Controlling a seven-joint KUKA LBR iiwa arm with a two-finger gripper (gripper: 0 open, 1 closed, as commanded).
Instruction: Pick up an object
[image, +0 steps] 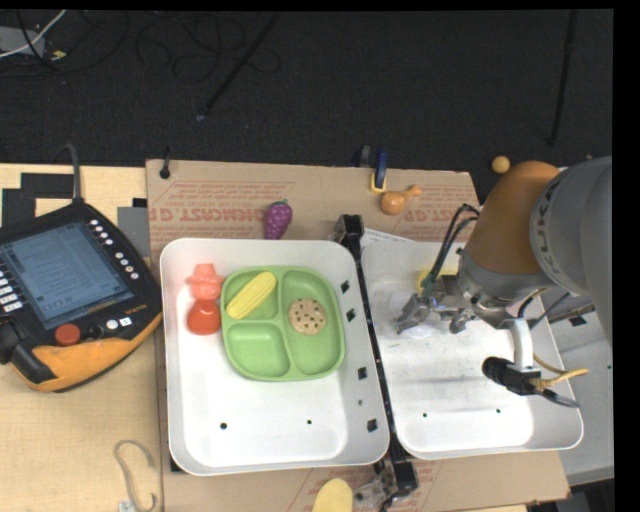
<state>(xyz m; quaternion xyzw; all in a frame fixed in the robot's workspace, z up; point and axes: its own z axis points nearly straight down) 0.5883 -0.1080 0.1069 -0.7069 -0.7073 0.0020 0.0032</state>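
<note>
Hovering low over the right bin (470, 420), gripper (432, 312) state impossible to tell; nothing visibly grasped, so picking apparently not yet done.

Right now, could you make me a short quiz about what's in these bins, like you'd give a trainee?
1. True or false: the corn lies in the green tray.
2. Which bin is the gripper over? A) the left bin B) the right bin C) neither
3. Fill in: the cookie sits in the tray's upper ____ compartment.

Key:
1. True; it lies in the upper left compartment.
2. B; the arm reaches in from the right and the gripper hangs over the right bin.
3. Right.
</note>
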